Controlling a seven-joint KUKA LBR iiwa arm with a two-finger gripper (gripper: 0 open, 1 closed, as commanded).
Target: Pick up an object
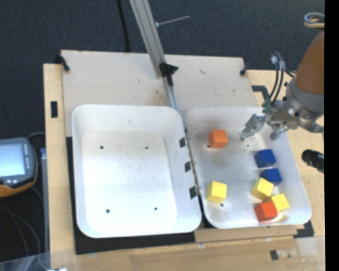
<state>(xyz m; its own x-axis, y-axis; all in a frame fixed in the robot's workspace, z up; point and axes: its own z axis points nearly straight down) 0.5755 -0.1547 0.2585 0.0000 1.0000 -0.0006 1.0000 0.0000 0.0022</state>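
Seven cubes lie in the right bin (237,222): three yellow, two blue, two orange. The far orange cube (217,138) sits just left of the gripper (264,126), whose fingers spread wide, holding nothing.

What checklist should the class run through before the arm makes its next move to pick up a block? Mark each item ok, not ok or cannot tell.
1. Blocks available in the right bin: ok, seven.
2. Gripper over that bin: ok, near its upper right corner.
3. Gripper free of any block: ok.
4. Isolated target: ok, the orange block sits apart.
5. Gripper above that block: not ok, it is off to the right.
6. Lower-right cluster well spaced: not ok, blocks touching.
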